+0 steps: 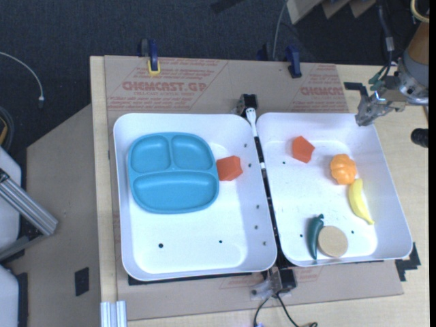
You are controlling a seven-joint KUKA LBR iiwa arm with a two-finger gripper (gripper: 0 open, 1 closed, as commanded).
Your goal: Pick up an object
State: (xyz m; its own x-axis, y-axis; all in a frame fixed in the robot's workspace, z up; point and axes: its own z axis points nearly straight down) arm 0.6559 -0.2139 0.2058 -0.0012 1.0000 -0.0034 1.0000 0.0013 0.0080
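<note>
Cardboard-topped bench (pixel 204 73), dark carpet (pixel 82 19)

The robot's arm (pixel 417 67) shows at the upper right as a rounded, pale grey metal body with a smooth, slightly glossy surface. Above it sits a curved tan-to-orange section, edged by a thin dark line. A thin dark cable (pixel 385 33) runs down alongside the arm toward the wrist. Below the grey body, the gripper (pixel 368 114) is a small, angular assembly of grey and dark metal parts, with short black pieces jutting from its side. Its details are too small and blurred to make out further.
</note>
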